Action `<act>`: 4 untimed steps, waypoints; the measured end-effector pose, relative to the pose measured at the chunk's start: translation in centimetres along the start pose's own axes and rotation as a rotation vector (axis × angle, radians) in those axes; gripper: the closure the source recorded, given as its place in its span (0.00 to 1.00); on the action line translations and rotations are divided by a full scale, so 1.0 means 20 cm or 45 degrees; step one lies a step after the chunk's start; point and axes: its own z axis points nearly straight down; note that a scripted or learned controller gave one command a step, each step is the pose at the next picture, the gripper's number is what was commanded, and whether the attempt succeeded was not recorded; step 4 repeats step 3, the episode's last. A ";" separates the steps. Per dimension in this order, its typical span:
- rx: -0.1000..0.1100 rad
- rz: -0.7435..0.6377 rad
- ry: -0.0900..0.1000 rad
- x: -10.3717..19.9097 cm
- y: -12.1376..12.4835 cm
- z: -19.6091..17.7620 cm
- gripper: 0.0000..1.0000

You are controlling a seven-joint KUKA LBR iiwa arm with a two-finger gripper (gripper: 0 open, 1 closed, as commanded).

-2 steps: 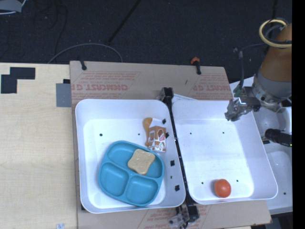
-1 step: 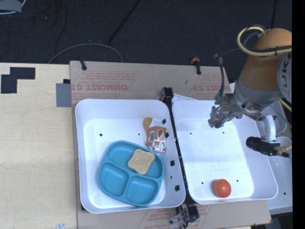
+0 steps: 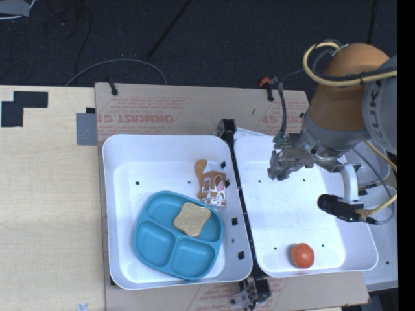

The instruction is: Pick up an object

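1. I work in a robotics lab or test cell, not a home or kitchen.
2. My arm (image 3: 350, 102), grey with an orange band, enters from the right of the frame, trailing yellow hoses and black cables.
3. Two shallow white bins (image 3: 123, 173) sit side by side at centre on a sheet of printed cardboard (image 3: 168, 112), a makeshift bench set-up.
4. A pale plywood board (image 3: 45, 206) with black and grey marker patches fills the left side.
5. Loose cables (image 3: 117, 63) lie on dark floor along the top of the frame; it looks like carpet, though I can't be sure.
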 end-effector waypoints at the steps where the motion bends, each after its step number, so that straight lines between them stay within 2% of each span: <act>1: 0.001 0.000 -0.001 0.24 -0.11 -0.01 1.00; 2: 0.002 0.000 -0.001 0.49 -0.24 0.06 1.00; 3: 0.003 0.001 -0.002 0.75 -0.27 0.13 1.00; 4: 0.003 0.001 -0.002 0.75 -0.27 0.13 1.00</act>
